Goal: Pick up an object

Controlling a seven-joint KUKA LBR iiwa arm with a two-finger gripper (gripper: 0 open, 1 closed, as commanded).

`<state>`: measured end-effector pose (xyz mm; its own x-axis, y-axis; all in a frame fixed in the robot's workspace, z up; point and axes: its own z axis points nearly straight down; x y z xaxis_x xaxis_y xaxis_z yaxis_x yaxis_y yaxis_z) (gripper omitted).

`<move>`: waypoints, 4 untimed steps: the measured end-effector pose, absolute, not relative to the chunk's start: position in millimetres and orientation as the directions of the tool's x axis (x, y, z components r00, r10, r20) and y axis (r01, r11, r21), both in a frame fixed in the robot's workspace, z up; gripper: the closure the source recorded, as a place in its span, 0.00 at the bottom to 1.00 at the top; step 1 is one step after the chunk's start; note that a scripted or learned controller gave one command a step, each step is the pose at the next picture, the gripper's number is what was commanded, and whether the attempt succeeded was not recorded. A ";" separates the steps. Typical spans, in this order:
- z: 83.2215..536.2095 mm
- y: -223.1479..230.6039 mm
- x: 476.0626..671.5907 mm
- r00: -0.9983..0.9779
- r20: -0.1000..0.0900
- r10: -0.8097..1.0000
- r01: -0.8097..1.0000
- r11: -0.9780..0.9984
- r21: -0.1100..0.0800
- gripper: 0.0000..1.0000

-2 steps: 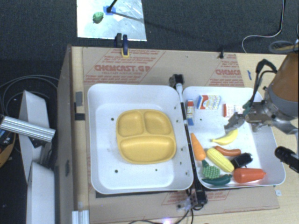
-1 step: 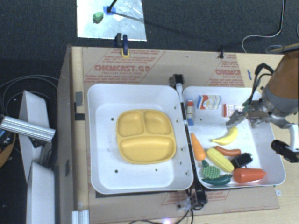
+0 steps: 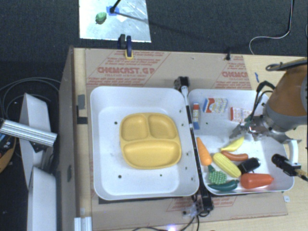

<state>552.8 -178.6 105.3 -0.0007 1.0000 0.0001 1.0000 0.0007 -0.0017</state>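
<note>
My gripper (image 3: 248,128) hangs low over the right bin (image 3: 202,100), near its right side, just above and right of a small yellow banana (image 3: 235,144). Below the banana lie a red sausage (image 3: 234,156), a yellow corn cob (image 3: 226,165) and a black piece (image 3: 249,165). An orange carrot (image 3: 203,151) lies by the bin's left wall. Along the front edge rest a red-orange vegetable (image 3: 256,180), a green cucumber (image 3: 222,186) and a knobbly green piece (image 3: 216,177). Nothing is visibly held by the gripper.
The left bin (image 3: 108,105) holds a yellow divided plate (image 3: 149,141). Two small printed cartons (image 3: 215,105) (image 3: 239,113) and a thin tube (image 3: 196,115) lie at the back of the right bin. The arm's orange band (image 3: 288,93) overhangs the bin's right edge.
</note>
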 end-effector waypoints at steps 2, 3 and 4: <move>84.2 -171.4 495.4 -0.001 0.000 1.000 1.000 0.001 0.000 0.00; 84.6 -126.9 571.9 -0.004 0.000 1.000 1.000 0.004 0.003 0.00; 95.2 -127.6 572.4 -0.005 -0.001 1.000 1.000 0.005 0.004 1.00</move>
